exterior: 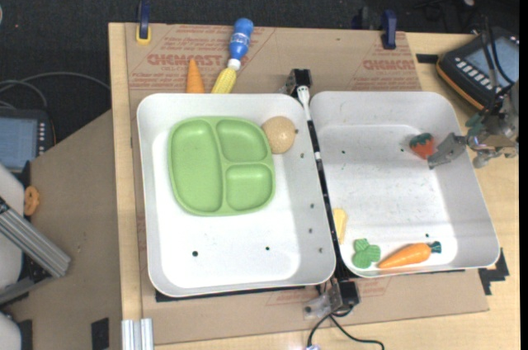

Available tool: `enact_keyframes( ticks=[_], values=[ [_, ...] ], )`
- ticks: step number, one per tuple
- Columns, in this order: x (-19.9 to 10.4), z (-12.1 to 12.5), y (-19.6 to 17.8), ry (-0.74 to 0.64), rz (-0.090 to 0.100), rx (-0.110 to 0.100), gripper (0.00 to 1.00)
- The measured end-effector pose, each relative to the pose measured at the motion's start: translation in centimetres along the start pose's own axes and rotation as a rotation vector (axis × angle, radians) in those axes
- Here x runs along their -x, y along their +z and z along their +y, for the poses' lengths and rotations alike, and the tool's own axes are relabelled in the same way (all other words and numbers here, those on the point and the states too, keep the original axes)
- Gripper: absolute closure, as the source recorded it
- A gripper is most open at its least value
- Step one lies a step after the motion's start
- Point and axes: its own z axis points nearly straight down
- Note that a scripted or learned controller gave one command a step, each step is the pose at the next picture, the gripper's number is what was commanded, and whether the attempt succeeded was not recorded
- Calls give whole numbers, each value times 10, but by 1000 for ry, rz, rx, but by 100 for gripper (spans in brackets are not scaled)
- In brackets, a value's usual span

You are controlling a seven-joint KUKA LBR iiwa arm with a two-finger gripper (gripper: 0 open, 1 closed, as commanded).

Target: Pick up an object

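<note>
My claw enters over the right rim of the right-hand bin, low above its floor. One grey finger is visible, slanting toward the small red object, which lies just beside the fingertip on the side away from my wrist. Whether the fingers are spread or pressed together I cannot tell, since the second finger is not distinguishable at this angle; nothing is seen pinched between them.

Other candidates in the same bin lie well apart from my claw, toward the near rim: an orange carrot, a green leafy piece touching or just beside its blunt end, and a yellow sliver against the wall shared with the other bin. Farther beyond the red object, in the left bin, sit a green divided plate and a tan ball at the plate's corner.

Risks, as I judge them. The red object is small and appears rounded; a finger arriving from one side would likely push it across the smooth floor rather than straddle it. A closure begun too high would meet over it and grasp nothing. A descent too deep would press the fingertips against the bin floor. Contact cannot be confirmed from this slanted view.
</note>
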Motion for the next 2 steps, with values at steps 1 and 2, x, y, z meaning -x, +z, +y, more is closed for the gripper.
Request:
enact_keyframes(
  ticks=[1, 2],
  values=[
    [-26, 35, 125, -4, 3, -4, 0],
    [-24, 35, 119, -1, 0, 1, 0]
  ],
)
